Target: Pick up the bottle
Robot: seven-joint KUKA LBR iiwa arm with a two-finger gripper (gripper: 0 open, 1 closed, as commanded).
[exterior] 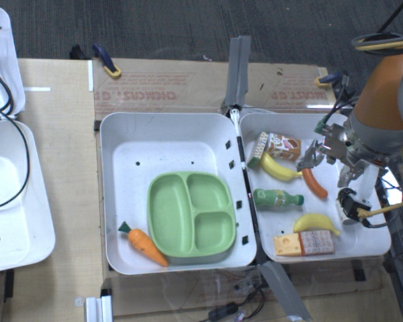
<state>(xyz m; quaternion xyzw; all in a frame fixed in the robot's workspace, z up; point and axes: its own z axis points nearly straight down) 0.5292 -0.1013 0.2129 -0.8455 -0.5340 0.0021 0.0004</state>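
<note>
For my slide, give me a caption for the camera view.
KUKA arm's gripper hovers over right bin, green bottle lying among toy food; divided green plate in left bin.

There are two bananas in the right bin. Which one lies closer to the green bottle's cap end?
The lower banana, beside the cheese wedge. Its tip sits just below the cap of the bottle, which points right. The upper banana lies above the bottle, by the carton.

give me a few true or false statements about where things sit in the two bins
1. The green bottle lies on its side in the right bin. True.
2. The carrot sits inside the green tray. False: it lies beside the tray, at its lower left.
3. The tool holds the bottle. False: it is above the right bin, apart from the bottle.
4. Two bananas share the bottle's bin. True.
</note>
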